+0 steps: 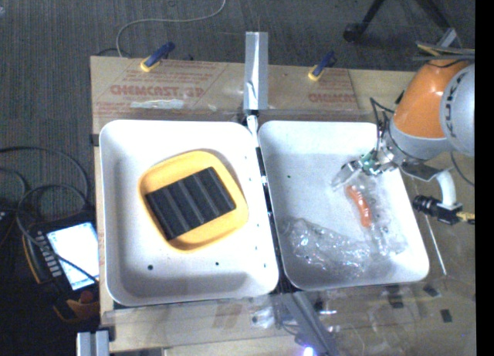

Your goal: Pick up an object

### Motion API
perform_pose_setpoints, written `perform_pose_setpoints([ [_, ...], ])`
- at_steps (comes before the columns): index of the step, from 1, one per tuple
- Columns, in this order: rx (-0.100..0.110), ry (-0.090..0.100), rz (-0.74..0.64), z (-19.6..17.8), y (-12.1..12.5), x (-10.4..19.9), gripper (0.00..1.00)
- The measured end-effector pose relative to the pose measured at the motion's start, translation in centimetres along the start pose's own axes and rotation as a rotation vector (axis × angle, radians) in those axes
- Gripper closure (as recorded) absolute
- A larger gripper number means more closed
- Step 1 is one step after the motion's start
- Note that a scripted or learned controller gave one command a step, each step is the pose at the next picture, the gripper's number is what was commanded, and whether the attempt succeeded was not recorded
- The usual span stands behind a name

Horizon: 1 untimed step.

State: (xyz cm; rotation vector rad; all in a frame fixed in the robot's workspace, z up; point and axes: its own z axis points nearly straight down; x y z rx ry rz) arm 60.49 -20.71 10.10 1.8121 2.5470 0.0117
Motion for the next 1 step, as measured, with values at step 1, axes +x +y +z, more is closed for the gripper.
perform_pose_setpoints([
  [1, 0.016, 0.007, 0.084, -6.24, 5.02, 1.55, 1.00],
])
